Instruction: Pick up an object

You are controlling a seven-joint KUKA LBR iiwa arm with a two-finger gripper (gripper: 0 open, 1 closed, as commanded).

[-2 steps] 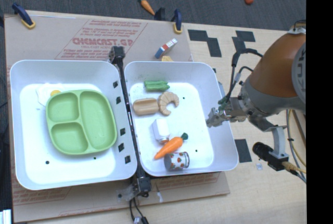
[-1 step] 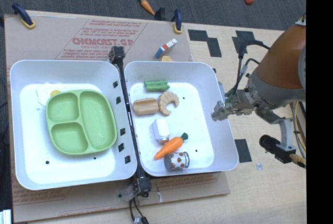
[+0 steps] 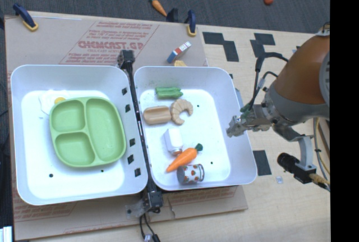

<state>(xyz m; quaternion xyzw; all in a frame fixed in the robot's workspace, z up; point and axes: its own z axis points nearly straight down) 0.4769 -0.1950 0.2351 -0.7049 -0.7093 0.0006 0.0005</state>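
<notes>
The right bin holds the loose things. A green piece lies near its far edge, and just below it a tan bun sits beside a curled croissant, the two nearly touching. Toward the middle stands a small white block. A carrot lies slantwise just beside it, and a small patterned cup rests against the carrot near the bin's near edge. The gripper hangs over the right rim of this bin, apart from all of these things, with nothing visible between its fingers; whether the jaws are spread or closed cannot be told. The left bin carries a green divided plate in its middle.
</notes>
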